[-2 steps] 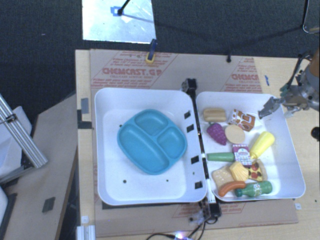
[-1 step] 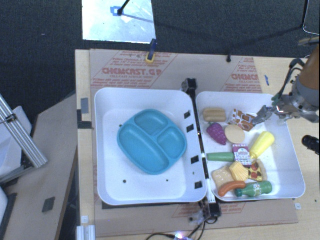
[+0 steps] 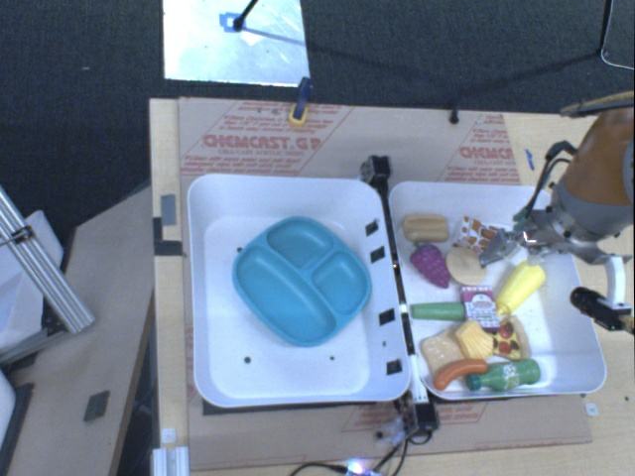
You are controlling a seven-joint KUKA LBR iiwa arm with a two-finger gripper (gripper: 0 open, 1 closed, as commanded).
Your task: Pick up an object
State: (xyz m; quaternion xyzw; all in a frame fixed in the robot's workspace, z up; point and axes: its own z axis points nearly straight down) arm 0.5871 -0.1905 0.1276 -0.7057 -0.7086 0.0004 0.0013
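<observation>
Blue divided plate (image 3: pixel 301 280) is seen in the left bin (image 3: pixel 213 365). Toy foods are crowded in the right bin (image 3: pixel 580 360): purple grapes (image 3: pixel 430 264), yellow corn (image 3: pixel 521 286), green bottle (image 3: pixel 506 373). Tool (image 3: pixel 508 244) is positioned above them.

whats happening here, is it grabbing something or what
A robot arm reaches in from the right over the right bin, which holds a heap of toy food. Its gripper hangs near a yellow corn cob and a small printed packet, with nothing visibly held. The left bin holds a blue divided plate.
</observation>
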